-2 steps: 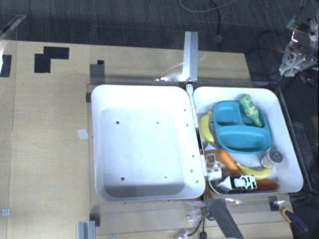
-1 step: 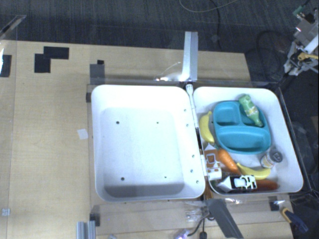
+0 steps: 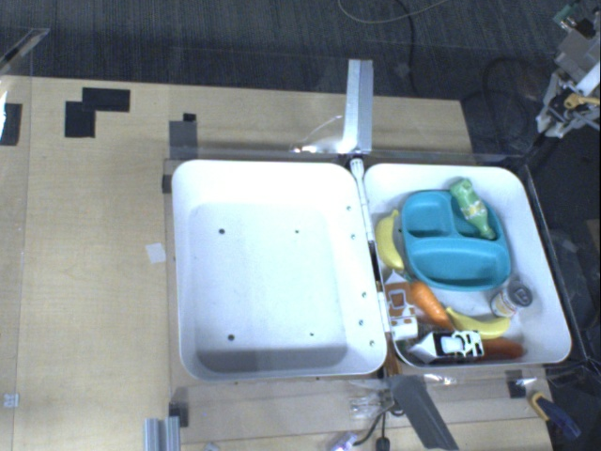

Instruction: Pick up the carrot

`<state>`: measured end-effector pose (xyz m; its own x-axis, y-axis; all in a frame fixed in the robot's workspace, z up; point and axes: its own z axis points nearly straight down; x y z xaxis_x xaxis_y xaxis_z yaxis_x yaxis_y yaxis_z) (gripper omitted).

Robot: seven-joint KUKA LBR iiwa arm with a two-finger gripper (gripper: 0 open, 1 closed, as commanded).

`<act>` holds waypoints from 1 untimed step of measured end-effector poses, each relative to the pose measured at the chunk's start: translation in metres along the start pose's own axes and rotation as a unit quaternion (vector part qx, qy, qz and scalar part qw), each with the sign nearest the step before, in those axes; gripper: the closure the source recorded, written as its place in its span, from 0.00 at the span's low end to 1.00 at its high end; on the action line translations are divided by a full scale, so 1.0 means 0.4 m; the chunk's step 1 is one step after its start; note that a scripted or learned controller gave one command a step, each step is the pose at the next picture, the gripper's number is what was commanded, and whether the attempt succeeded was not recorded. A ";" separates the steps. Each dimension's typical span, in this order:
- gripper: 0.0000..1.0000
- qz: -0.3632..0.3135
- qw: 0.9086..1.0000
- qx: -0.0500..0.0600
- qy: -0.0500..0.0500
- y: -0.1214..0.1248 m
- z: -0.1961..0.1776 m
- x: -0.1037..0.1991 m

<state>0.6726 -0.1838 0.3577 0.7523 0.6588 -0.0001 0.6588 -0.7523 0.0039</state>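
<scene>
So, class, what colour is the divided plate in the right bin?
The divided plate is blue, seen in the camera view.

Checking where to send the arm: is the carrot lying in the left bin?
No, the carrot lies in the right bin, beside the blue plate.

I see the scene under soft, even light from above. The left bin [image 3: 268, 271] is the brightest thing, nearly washed out, with a grey shadow along its near inner wall. The bench [image 3: 84, 280] looks pale and a little hazy. The floor [image 3: 235, 17] at the top is dim and grainy. Fine detail is soft everywhere, and small things in the right bin [image 3: 540, 252] blur together.
</scene>
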 end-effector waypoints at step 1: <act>1.00 -0.006 1.000 -0.001 0.000 -0.001 -0.024 0.008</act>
<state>0.6749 -0.1814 0.3672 0.7450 0.6671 -0.0005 0.6671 -0.7450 0.0061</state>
